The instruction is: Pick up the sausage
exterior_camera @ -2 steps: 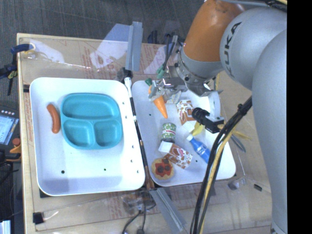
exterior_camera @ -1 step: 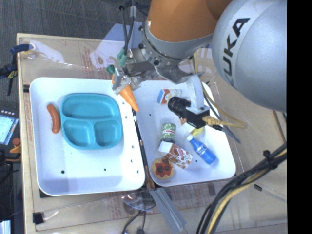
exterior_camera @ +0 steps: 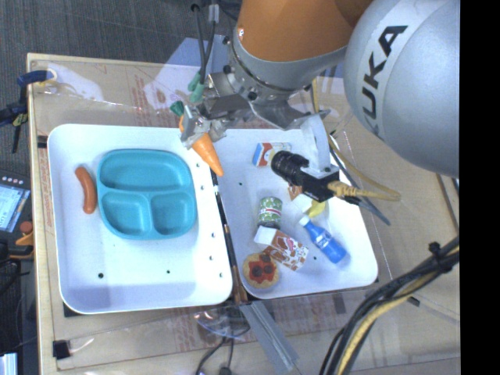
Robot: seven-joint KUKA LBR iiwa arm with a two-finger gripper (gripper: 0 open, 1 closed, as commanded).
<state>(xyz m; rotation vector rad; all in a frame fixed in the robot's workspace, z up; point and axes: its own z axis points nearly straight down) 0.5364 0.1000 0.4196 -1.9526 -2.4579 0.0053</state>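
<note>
The sausage (exterior_camera: pixel 86 188) is a short orange-red link lying in the left bin (exterior_camera: pixel 70 280), between the bin's left wall and a blue divided tray (exterior_camera: pixel 148 191). My gripper (exterior_camera: pixel 192 131) hangs over the rims where the two bins meet, well to the right of the sausage and beyond the tray's far right corner. It is shut on an orange toy carrot (exterior_camera: pixel 209 155). The carrot's tip points down and right, and its green top sticks out on the gripper's far side.
The right bin (exterior_camera: pixel 355 268) holds a small red and white carton (exterior_camera: pixel 266 154), a green can (exterior_camera: pixel 270 210), a blue bottle (exterior_camera: pixel 326 242), a patterned packet (exterior_camera: pixel 286 248) and a round tart (exterior_camera: pixel 261 270). The arm's large body covers the far right.
</note>
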